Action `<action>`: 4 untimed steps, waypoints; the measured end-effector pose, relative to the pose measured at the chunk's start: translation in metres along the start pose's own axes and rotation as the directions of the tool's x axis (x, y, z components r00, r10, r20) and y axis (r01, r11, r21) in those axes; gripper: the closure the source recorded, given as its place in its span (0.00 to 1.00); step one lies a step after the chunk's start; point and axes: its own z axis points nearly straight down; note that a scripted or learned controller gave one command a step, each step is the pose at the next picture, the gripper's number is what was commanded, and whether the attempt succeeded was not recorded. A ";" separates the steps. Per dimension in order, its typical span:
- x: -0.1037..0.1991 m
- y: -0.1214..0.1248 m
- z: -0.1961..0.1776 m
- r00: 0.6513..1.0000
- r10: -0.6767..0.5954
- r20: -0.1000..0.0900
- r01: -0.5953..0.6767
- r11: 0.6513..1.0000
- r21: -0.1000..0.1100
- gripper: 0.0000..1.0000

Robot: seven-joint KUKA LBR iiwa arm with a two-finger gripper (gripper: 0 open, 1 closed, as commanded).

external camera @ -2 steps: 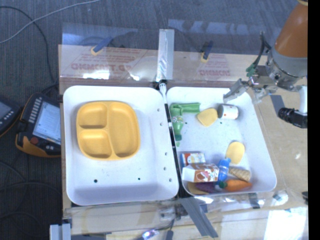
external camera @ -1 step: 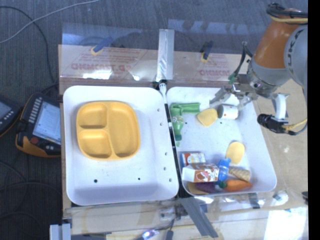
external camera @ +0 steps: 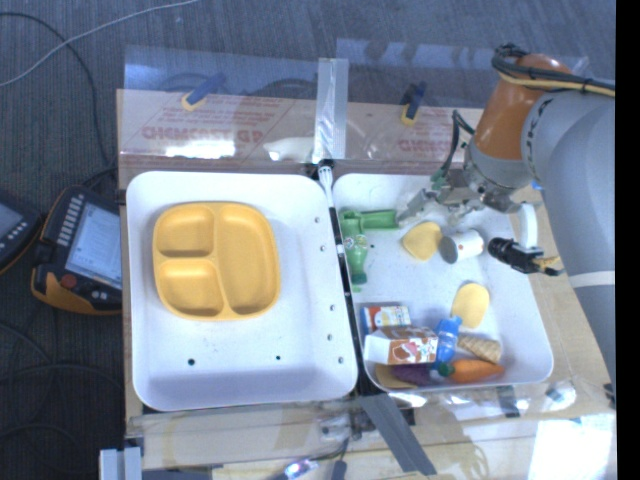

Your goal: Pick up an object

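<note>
Where the bench carries two white bins side by side, contents are as follows.

Left bin [external camera: 240, 363]: one yellow tray [external camera: 215, 258] with three compartments, lying flat toward the far left. Bare floor rings it, widest on the near side.

Right bin [external camera: 522, 313]:
- Two green pieces [external camera: 366, 220], both against the left wall.
- Two yellow lumps, a far lump [external camera: 422, 240] and a near lump [external camera: 471, 304].
- One white cylinder [external camera: 462, 245], just beside the far lump.
- Two cartons [external camera: 398, 349], one blue-capped bottle [external camera: 448, 334], one cone [external camera: 482, 348], one carrot [external camera: 472, 371] and one purple piece [external camera: 415, 376], all crowded along the near wall.

Open floor remains mid-bin and along the right wall.

One gripper [external camera: 440, 203] hovers over the far part of the right bin, just beyond the far lump. Whether it is apart or together cannot be told.
</note>
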 end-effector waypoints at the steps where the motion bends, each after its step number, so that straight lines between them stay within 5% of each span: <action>1: -0.035 -0.036 -0.004 0.998 -0.059 -0.009 0.058 0.998 -0.012 0.00; 2: -0.036 -0.036 -0.013 0.998 -0.059 -0.005 0.059 0.998 -0.013 1.00; 3: -0.034 -0.035 -0.013 0.998 -0.060 -0.008 0.060 0.998 -0.012 0.00; 4: -0.030 -0.075 -0.005 1.000 -0.019 -0.010 0.019 1.000 -0.016 0.00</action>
